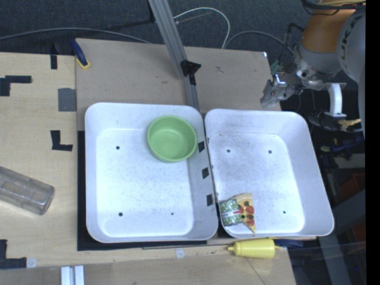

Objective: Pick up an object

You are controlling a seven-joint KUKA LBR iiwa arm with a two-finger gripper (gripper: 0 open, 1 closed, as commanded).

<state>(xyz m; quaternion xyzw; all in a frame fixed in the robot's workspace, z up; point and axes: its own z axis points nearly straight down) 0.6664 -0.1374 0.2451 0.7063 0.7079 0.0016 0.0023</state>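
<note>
Nearest the camera, a yellow bottle (pixel 253 248) lies on its side on the bench, just beside the front rim of the right bin (pixel 309 159). Inside that bin, in its front left corner, rests a small printed packet (pixel 238 211). The left bin (pixel 95 171) holds a green bowl (pixel 171 138) upright near its back wall. A clear plastic cylinder (pixel 24 190) lies on the bench to the left. My gripper (pixel 274 91) hangs beyond the right bin's far rim; whether my jaws are released or clenched I cannot tell.
</note>
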